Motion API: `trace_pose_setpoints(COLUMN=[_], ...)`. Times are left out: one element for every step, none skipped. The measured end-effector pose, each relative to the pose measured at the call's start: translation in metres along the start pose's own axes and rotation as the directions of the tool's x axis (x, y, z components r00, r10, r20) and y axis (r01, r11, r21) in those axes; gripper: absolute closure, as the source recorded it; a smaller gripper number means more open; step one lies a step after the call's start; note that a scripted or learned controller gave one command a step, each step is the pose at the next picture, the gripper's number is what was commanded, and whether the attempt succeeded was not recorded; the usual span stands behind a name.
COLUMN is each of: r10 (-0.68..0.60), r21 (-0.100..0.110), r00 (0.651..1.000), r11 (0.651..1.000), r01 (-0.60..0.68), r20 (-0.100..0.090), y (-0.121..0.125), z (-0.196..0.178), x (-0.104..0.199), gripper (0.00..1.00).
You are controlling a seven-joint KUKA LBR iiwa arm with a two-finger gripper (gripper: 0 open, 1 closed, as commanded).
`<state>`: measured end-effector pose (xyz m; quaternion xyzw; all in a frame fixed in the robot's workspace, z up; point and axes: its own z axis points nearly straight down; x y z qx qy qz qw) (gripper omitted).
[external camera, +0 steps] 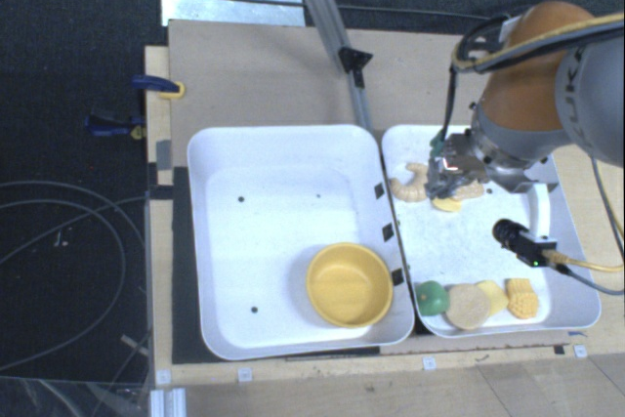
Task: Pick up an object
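Observation:
The gripper [447,169] hangs low over the back of the right bin [576,308], right above a pale beige curved piece [410,186] and a small yellow piece [448,204]. The arm's wrist hides the fingertips and part of those pieces. Along the right bin's front edge lie a green round object [431,297], a tan round disc [469,306] and a yellow waffle-like piece [522,299]. A yellow bowl [349,283] sits in the front right corner of the left bin [244,171].
A slanted grey metal pole [327,15] rises behind the bins. A black cable fitting [518,242] with a yellow cable hangs over the right bin's right side. Blue and yellow clamps [137,107] grip the bench's left edge.

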<state>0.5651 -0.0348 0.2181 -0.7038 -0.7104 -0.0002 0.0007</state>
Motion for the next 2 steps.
trace_pose_setpoints(r10=[-0.002,-0.002], r21=[-0.002,-0.002], r00=[1.000,1.000], r11=[1.000,1.000], r01=[0.002,0.002], r20=[-0.001,-0.001], y=[-0.010,-0.026], z=[-0.012,-0.023], x=[0.060,0.108], gripper=[1.00,1.00])
